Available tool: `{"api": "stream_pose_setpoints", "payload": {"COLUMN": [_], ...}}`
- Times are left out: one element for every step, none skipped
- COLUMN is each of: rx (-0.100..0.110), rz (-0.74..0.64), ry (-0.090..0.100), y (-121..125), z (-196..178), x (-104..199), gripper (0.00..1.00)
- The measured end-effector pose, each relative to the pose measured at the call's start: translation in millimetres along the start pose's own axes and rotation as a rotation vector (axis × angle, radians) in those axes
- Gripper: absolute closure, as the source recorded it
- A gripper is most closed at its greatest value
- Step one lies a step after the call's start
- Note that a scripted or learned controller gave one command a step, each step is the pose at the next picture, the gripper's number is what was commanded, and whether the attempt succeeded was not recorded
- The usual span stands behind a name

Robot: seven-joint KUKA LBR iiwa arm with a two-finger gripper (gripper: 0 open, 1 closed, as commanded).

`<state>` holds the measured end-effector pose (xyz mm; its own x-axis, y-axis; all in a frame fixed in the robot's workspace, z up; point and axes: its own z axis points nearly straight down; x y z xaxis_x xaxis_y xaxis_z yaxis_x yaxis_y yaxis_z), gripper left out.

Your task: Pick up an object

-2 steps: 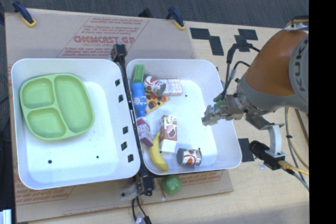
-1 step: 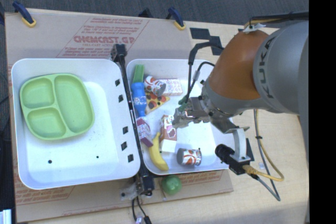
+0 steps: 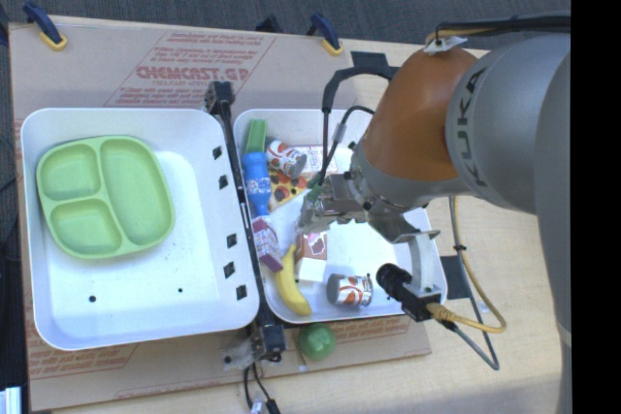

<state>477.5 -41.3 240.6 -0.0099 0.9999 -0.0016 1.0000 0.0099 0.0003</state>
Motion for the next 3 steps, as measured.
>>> {"api": "stream_pose_setpoints", "payload": {"rx": [0.000, 0.005, 0.005], "rz": [-0.005, 0.003, 0.003], "ry": [0.000, 0.001, 0.001], "y": [0.9, -1.7, -2.0], "z": [-10.2, 19.4, 44.1], "x": [0.0, -8.1, -42.7], "gripper": [1.00, 1.00, 1.00]}}
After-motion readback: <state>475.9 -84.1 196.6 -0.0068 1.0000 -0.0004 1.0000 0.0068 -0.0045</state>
